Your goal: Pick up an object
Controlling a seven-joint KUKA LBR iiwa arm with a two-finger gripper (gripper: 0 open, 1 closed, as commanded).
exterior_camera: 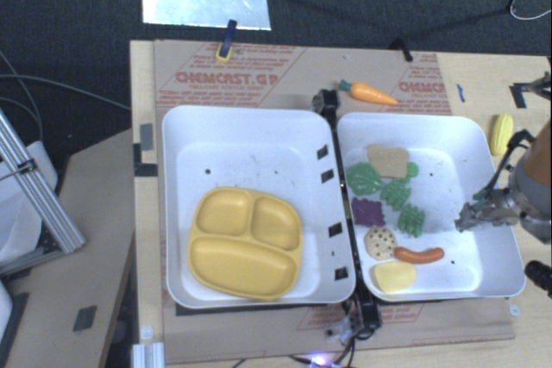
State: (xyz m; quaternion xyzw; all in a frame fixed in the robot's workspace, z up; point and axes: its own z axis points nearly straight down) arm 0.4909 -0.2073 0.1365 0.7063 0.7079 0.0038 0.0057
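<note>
— Worktop (285,65) is carrying two white bins; toy food is sitting in the right bin (448,132).
— Gripper (473,216)?
— Hovering at right-centre, beside the sausage (419,254); whether its fingers are open or closed, I cannot tell. It risks closing on nothing.

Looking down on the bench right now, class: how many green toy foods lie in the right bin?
3, clustered mid-bin: one nearest the divider, one right of it, one below that. None look hidden.
</note>
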